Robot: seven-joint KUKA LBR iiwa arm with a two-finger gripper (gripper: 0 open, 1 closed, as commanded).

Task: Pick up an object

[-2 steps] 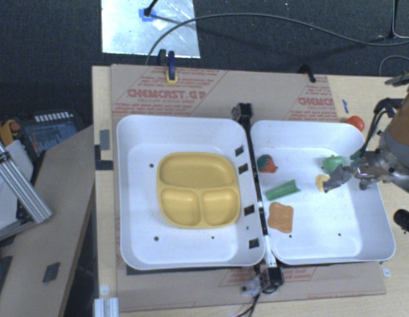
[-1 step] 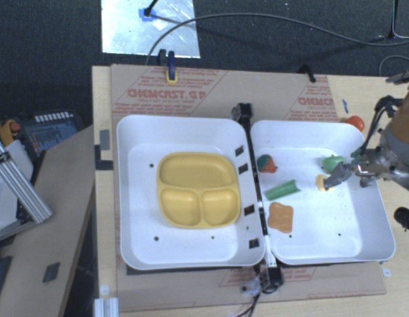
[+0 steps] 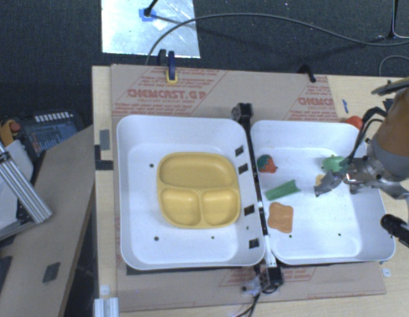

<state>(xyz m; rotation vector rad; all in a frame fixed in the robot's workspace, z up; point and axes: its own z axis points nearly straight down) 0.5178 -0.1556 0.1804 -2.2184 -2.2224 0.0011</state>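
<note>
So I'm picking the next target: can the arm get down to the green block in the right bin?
Probably yes. The green block lies alone on the right bin floor, apart from the orange piece, with the gripper just beside it.

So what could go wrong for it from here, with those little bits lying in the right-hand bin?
1. The gripper hangs low in the right bin, between a small green piece and the green block; it might nudge one aside instead of catching it.
2. The orange piece looks flat, so it may slip free.
3. The red and green item sits near the bin's wall, leaving little room.
</note>
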